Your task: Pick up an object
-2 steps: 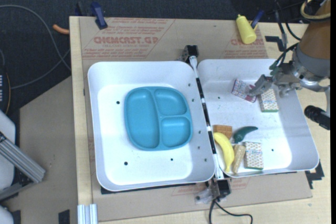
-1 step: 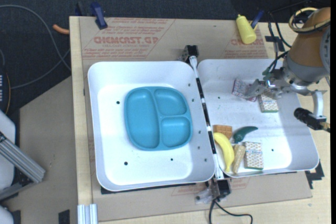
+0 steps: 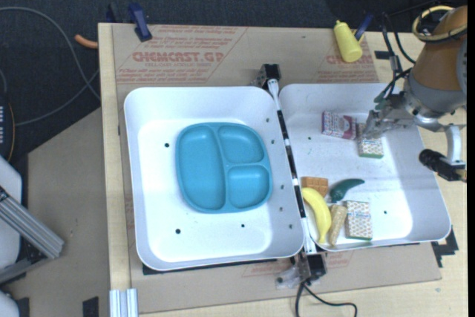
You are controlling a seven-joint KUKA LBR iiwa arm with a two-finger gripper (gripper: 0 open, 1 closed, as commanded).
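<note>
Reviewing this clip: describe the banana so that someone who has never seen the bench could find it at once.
Start at the right-hand white bin and go to its near left corner, next to the divider between the bins. The banana lies there in a cluster with an orange cracker-like square, a tan stick, a green item and a small printed packet. It is the only curved, bright yellow thing.

glossy plastic tray (image 3: 223, 165), smooth white bins (image 3: 148, 159)
</note>
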